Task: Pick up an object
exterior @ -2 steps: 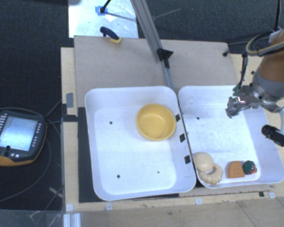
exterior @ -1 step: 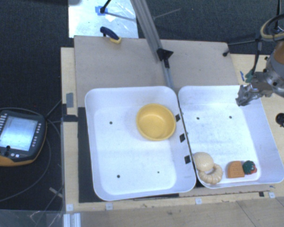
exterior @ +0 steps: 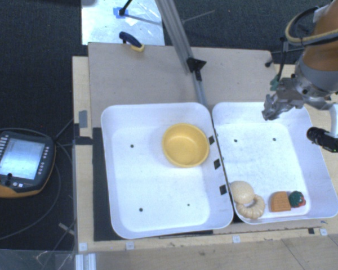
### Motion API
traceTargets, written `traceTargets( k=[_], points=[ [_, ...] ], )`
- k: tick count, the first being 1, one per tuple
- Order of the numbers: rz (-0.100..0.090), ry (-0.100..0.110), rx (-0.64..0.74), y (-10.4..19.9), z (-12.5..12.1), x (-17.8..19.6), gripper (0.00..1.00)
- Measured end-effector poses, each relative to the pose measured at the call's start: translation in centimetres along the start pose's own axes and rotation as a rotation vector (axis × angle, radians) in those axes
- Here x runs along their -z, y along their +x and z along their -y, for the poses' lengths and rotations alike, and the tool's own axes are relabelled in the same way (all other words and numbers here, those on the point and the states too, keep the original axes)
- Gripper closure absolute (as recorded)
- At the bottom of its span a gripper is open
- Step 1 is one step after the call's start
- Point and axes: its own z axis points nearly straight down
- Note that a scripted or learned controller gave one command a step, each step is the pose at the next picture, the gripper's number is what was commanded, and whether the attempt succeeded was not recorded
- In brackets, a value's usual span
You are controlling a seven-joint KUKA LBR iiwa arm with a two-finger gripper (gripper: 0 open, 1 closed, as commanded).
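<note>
A yellow bowl [exterior: 185,144] sits in the left bin [exterior: 124,173], near its upper right corner. In the right bin [exterior: 270,151], along the front edge, lie a cream-coloured pastry-like toy [exterior: 247,198] and an orange piece with a green tip [exterior: 286,201]. My gripper [exterior: 272,110] hangs over the right bin's far right part, well away from these objects. Nothing shows between its dark fingers, and their spread is too small and dark to read.
A teach pendant [exterior: 19,163] lies on the floor at the left. A metal pole [exterior: 177,32] slants down to the bench behind the bins. A black cylinder [exterior: 325,139] juts over the right bin's right rim.
</note>
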Motion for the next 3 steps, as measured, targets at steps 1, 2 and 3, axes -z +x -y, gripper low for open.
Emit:
traceTargets(
  k=[1, 2, 3],
  points=[
    [0.000, 0.000, -0.001, 5.0, -1.5, 0.3, 1.00],
    [0.000, 0.001, -0.001, 9.0, -3.2, -0.6, 1.00],
    [0.000, 0.001, -0.001, 14.8, -5.1, -1.3, 1.00]
  ],
)
